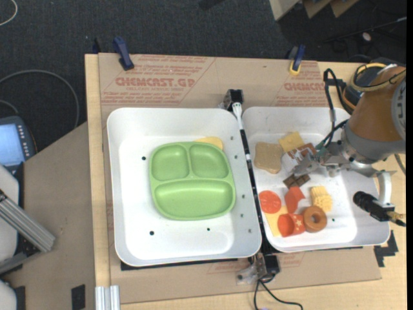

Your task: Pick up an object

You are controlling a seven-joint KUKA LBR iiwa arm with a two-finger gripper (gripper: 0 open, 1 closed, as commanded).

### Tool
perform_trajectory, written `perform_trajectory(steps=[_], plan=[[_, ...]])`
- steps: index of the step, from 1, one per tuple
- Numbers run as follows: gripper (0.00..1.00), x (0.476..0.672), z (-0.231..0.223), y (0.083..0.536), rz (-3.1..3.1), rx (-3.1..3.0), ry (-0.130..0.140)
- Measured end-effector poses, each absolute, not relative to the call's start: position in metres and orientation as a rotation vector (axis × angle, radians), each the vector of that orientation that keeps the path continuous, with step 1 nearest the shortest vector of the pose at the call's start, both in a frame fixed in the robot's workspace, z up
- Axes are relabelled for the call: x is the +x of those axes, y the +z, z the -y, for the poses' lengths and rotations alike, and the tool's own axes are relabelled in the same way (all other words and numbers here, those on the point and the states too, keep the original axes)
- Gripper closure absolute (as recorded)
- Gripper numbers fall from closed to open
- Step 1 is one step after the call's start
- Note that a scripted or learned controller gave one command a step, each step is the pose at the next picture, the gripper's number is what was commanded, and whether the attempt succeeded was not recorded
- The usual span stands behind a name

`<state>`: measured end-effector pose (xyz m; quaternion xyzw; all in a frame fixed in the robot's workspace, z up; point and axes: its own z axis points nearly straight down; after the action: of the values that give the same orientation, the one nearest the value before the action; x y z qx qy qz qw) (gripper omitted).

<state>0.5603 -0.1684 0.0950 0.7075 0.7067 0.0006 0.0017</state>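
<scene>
The right bin (346, 236) holds several toy foods: a tan bread slice (268, 157), a yellow cheese wedge (290, 141), a red tomato slice (270, 202), a red sausage-like piece (294, 199), a yellow corn piece (321, 199), a brown donut (315, 219) and an orange-red piece (288, 225). My gripper (299, 176) hangs low in the middle of this bin, between the bread and the corn, just above the red piece. A small brown item (303, 152) lies right behind it. The grey arm (371, 131) comes in from the right.
The left bin (126, 192) carries a green divided plate (191, 179), with a yellow item (211, 143) peeking out behind the plate. A black cable (332, 102) runs along the arm, and blue clamps (122, 53) hold the board at the back.
</scene>
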Motion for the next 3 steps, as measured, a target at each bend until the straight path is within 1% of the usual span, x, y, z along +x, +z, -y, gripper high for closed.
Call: perform_trajectory(steps=[1, 2, 3], plan=[[0.00, 0.611, 0.113, 0.087, -2.226, 2.237, -0.021], [0.00, 0.650, 0.107, 0.086, -2.238, 2.235, -0.053], [0.00, 0.586, 0.113, 0.085, -2.221, 2.230, -0.006]])
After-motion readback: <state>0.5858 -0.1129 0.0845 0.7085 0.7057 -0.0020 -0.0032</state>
